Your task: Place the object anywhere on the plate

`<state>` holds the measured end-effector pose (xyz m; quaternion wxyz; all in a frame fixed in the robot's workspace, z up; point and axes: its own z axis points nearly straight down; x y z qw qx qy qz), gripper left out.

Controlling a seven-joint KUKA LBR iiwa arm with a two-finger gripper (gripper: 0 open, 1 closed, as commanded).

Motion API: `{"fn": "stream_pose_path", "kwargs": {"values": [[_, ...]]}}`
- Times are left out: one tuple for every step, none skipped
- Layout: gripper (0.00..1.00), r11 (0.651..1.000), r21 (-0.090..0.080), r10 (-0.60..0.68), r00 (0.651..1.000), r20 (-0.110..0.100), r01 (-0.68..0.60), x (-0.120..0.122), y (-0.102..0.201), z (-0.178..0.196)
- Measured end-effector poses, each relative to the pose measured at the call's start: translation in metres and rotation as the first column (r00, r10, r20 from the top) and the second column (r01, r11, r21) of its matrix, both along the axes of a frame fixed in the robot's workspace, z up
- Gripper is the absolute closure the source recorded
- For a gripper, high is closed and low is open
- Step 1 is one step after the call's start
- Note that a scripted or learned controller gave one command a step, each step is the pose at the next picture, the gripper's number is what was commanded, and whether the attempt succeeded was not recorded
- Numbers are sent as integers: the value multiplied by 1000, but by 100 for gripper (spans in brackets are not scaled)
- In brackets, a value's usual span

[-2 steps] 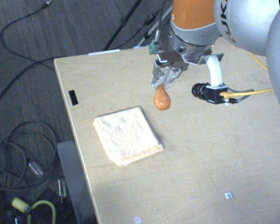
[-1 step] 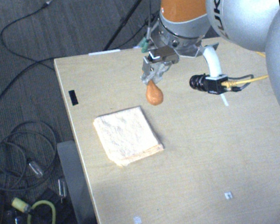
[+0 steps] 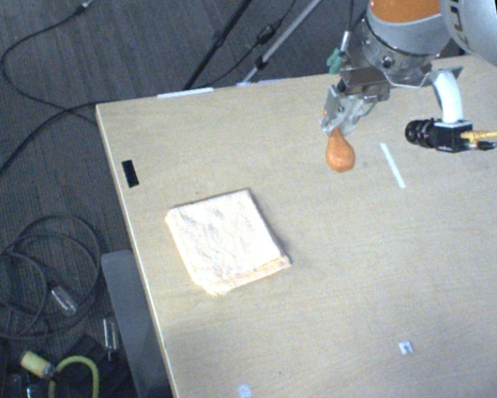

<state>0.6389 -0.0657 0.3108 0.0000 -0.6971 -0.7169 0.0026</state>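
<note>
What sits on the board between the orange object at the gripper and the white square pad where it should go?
Nothing visible. The orange object hangs at the gripper, its narrow top up at the fingers, and only bare board lies between it and the white pad. The small white stick lies on the far side.

Folded white cloth (image 3: 227,242) lies flat left of centre on tan bench top (image 3: 361,297). Thin white stick (image 3: 393,165) near right side. Coiled black cables (image 3: 29,279) on grey floor, left.
</note>
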Motion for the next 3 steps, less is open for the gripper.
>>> {"fn": "stream_pose_path", "kwargs": {"values": [[100,942,4,336,942,1,-336,30,83,-9],[100,953,3,304,953,0,-304,-15,38,29],[100,888,3,459,888,2,-459,27,101,23]]}}
